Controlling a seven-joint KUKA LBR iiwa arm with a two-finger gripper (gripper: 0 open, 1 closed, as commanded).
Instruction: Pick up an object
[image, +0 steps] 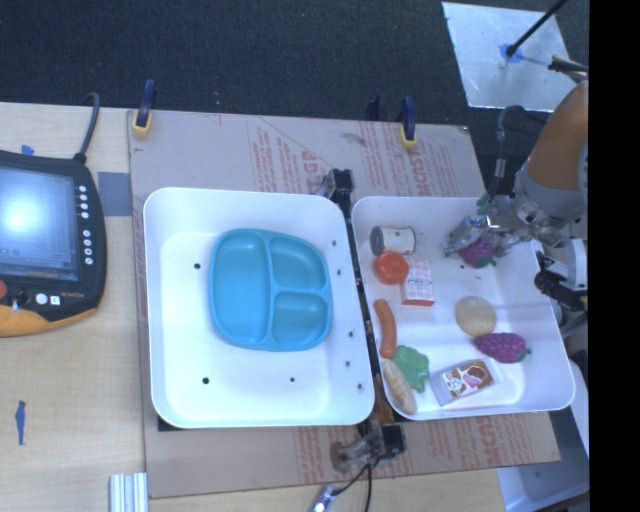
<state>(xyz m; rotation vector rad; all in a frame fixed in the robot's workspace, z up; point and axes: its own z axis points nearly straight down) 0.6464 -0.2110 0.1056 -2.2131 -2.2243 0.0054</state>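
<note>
Faintly, red print on cardboard (300, 150), unreadable

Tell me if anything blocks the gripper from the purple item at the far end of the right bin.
Nothing visible does. The gripper is right at the small purple item near the right bin's far wall, with no other object between them. The can and tomato lie off toward the blue tray's side.
</note>
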